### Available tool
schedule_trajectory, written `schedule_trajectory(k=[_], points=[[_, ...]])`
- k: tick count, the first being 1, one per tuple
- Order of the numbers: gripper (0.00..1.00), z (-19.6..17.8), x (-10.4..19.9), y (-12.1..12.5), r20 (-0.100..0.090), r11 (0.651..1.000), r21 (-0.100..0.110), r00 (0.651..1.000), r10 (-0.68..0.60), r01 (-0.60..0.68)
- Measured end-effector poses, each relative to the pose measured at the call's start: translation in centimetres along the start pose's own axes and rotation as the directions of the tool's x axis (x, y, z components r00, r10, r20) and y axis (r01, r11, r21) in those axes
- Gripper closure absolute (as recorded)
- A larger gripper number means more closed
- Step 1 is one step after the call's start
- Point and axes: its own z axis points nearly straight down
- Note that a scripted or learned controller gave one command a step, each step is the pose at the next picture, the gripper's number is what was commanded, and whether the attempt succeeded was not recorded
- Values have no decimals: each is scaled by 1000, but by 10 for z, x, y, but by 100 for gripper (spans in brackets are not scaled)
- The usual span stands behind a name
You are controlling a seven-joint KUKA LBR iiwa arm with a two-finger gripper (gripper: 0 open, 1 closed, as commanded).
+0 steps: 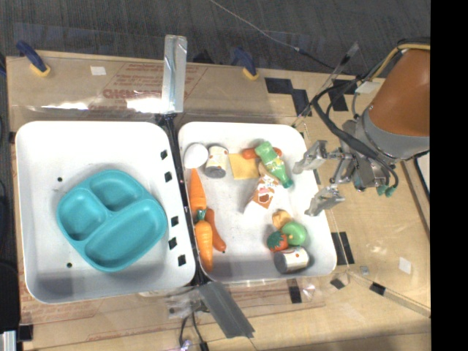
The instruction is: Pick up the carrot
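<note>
Grey metal fingers (pixel 313 154) of the gripper (pixel 319 179) stand spread apart with nothing between them, one finger near the upper right corner of the right bin (pixel 241 129) and the other lower, over the bin's right rim. The gripper hangs at that right edge, and behind it the wrist goes into the orange band (pixel 404 92) of the arm, with black cables looping above it. Just left of the gripper, inside the bin, lies a green bottle (pixel 273 163), then a small printed carton (pixel 265 192) and a yellow cheese slice (pixel 243 166). Lower down there is a green and red toy vegetable (pixel 289 235) and a small can (pixel 292 259) lying on its side. The carrot (pixel 197 189) is well apart from the gripper, at the far left side of the same bin, close along the left wall. Its long axis runs nearly up and down in the view, parallel to that wall; which end is the tip I cannot tell. Just below it lies a second carrot (pixel 204 243) in a similar direction, its green top at the upper end. The left bin (pixel 36 145) holds a teal divided plate (pixel 112 218).
</note>
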Motion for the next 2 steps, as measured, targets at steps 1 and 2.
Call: schedule_trajectory(k=[1, 2], points=[[0, 146, -11, 4, 15, 976, 8, 975, -220, 219], [0, 162, -21, 10, 26, 982, 17, 982, -188, 188]])
